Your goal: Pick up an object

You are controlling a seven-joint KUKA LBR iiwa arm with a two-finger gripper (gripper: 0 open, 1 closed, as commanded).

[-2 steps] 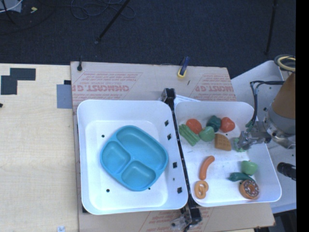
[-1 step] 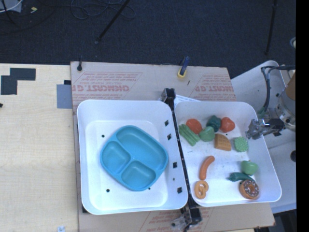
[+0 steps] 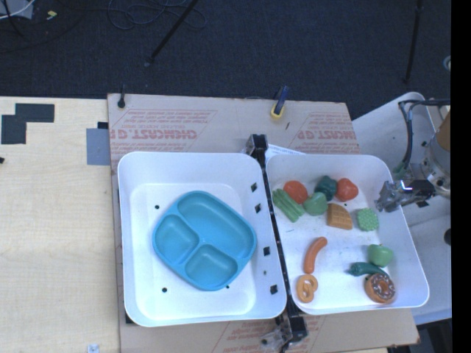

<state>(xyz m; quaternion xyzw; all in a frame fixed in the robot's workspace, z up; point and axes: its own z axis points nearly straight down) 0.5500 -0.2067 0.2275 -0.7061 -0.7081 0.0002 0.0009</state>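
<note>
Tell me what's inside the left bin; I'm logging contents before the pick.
The left bin holds one blue divided plate with three compartments, nothing in them. Whatever bin floor lies under the plate is covered.

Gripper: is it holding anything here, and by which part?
Nothing is held. The gripper sits at the right bin's right rim, apart from the toy food.

A dark blue carpeted floor (image 3: 243, 43) strewn with black cables (image 3: 140, 6) lies behind the pale wooden worktop (image 3: 51, 226) under printed brown cardboard (image 3: 191, 127).
</note>
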